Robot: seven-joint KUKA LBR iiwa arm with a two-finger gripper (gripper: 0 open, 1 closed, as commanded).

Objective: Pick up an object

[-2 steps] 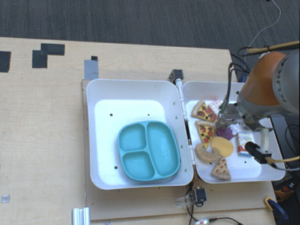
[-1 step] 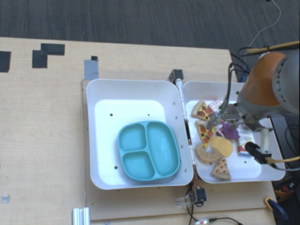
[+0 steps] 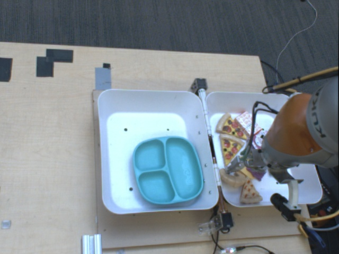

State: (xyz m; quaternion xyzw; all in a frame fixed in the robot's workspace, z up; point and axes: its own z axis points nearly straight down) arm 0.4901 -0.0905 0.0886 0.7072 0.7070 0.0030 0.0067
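Note:
My gripper [image 3: 239, 165] is low in the right bin [image 3: 312, 194], among a heap of toy food. Two pizza slices [image 3: 232, 126] [image 3: 230, 148] lie just to its upper left. A tan bread-like piece [image 3: 231, 178] sits right under and beside the gripper tip, and another pizza slice [image 3: 250, 192] rests near the bin's front wall. A red-and-white piece [image 3: 244, 117] lies at the back of the heap. The arm's grey wrist and orange band [image 3: 291, 126] cover the middle of that bin.
The left bin [image 3: 119, 115] holds a light blue divided plate [image 3: 168, 170] with three compartments. A metal clamp [image 3: 199, 84] sits at the back between the bins. Cables and a connector [image 3: 220, 222] lie by the front edge.

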